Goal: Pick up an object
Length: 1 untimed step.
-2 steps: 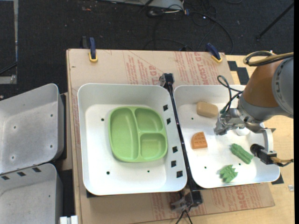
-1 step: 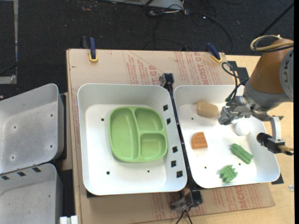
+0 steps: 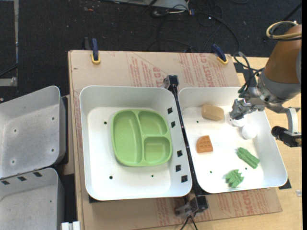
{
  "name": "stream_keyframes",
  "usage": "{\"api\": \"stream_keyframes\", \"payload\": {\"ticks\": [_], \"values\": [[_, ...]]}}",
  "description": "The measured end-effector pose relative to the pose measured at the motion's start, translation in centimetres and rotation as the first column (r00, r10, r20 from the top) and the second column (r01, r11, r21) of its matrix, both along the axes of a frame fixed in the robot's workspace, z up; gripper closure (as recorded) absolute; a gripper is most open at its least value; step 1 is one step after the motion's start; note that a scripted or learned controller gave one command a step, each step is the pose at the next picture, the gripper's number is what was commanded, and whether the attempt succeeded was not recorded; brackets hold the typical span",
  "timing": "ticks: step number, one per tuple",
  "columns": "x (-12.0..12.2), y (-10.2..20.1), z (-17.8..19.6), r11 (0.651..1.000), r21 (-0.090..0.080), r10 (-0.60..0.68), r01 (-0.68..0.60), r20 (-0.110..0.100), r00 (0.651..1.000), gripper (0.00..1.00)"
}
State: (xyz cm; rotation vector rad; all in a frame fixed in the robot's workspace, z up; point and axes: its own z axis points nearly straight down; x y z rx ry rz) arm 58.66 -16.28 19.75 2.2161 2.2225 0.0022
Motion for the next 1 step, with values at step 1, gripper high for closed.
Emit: {"api": "stream_keyframes", "payload": {"ticks": [1], "values": [[0.09,-0.01,5.21,1.0,-0.001,0.0,0.0,0.001,1.0,1.0]]}}
